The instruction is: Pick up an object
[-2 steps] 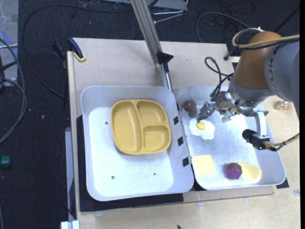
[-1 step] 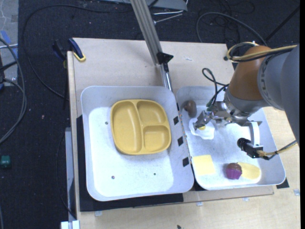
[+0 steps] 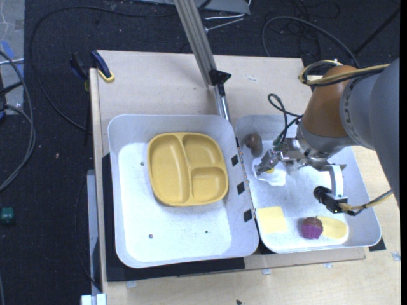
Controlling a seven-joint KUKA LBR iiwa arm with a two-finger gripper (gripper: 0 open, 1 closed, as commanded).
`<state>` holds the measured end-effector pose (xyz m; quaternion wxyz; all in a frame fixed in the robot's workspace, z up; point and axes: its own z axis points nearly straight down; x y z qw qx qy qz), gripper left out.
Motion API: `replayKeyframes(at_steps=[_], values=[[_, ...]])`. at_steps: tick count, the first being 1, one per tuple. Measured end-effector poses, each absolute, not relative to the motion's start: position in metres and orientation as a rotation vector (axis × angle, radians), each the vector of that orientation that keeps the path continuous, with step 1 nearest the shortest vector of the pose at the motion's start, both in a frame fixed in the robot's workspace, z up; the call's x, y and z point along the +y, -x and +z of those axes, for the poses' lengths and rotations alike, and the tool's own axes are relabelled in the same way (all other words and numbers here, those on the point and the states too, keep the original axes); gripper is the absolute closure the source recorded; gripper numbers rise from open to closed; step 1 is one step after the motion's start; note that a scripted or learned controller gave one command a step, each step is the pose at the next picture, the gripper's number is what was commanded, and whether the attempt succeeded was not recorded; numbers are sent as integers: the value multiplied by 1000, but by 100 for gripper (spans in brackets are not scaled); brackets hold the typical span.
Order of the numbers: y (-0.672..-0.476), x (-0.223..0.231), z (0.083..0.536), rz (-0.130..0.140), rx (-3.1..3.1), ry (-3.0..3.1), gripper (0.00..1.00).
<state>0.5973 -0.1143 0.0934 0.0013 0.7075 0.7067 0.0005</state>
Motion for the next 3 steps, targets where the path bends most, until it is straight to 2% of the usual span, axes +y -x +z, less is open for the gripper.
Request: replayKeyframes(at_steps=[1,3], values=[[-599,-115,106,5,2214,-2218,100],[-597,-113,233,7,2219,-2214,100]])
